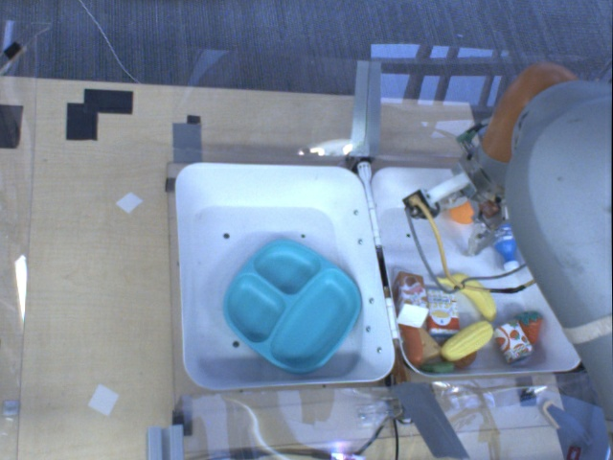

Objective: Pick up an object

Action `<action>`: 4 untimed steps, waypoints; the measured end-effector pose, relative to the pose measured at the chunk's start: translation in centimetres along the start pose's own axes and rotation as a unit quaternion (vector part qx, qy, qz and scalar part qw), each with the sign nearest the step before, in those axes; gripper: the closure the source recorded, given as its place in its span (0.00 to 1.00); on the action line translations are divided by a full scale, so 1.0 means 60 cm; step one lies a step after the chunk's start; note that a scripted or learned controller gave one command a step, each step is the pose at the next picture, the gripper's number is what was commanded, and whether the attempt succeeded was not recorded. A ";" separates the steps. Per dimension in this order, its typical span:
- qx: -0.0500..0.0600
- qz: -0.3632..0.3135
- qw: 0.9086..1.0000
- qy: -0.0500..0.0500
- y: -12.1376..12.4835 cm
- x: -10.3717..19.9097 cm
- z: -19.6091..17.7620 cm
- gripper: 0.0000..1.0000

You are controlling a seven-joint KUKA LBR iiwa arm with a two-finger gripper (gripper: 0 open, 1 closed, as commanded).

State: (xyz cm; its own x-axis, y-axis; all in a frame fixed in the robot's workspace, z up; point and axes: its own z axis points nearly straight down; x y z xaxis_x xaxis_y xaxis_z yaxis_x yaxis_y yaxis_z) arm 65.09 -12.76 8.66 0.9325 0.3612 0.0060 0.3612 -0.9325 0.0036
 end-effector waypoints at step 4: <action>0.002 0.084 0.996 0.001 -0.101 -0.095 -0.019 0.00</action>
